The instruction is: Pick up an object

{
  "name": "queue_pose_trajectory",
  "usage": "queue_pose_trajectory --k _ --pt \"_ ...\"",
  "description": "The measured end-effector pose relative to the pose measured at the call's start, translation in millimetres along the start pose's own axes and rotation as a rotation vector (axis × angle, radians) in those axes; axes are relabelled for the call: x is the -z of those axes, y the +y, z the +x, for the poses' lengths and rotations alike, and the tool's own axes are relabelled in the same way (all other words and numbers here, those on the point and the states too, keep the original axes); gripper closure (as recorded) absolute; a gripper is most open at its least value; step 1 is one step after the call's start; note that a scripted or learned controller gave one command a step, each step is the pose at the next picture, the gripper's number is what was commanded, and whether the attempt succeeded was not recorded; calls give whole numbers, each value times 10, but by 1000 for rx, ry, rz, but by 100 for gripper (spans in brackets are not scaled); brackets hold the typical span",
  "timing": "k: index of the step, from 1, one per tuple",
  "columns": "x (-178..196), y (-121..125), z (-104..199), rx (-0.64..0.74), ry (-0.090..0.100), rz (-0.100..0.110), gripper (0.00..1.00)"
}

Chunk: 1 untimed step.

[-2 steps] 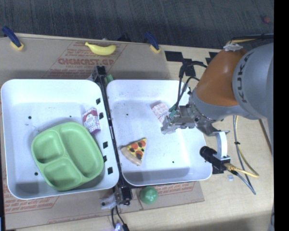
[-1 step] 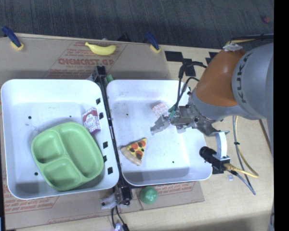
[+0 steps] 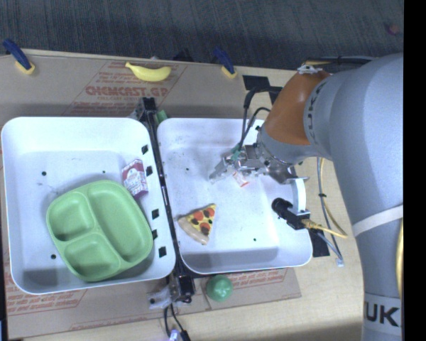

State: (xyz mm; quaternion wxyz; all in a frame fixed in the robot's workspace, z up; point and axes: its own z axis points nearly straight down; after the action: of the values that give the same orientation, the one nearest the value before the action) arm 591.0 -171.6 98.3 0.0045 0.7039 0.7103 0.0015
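I see the arm (image 3: 341,119) reaching in from three o'clock, its orange band above the wrist, bent down over the right bin (image 3: 270,254). The gripper (image 3: 231,168) sits low in that bin's centre, pointing toward nine o'clock. Whether it is parted or closed on anything, I cannot tell from this slant. A small red-and-white scrap (image 3: 241,181) lies right beside it at about five o'clock. The pizza slice toy (image 3: 199,223) lies in the same bin toward seven o'clock of the gripper, apart from it. In the left bin (image 3: 21,137), a green divided plate (image 3: 99,231) sits at six o'clock, with a small red packet (image 3: 134,177) just at its one o'clock.
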Motion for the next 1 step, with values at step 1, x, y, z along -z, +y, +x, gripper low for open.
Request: queue_pose_trajectory --k 1 --pt "112 8 -25 2 -6 -3 100"
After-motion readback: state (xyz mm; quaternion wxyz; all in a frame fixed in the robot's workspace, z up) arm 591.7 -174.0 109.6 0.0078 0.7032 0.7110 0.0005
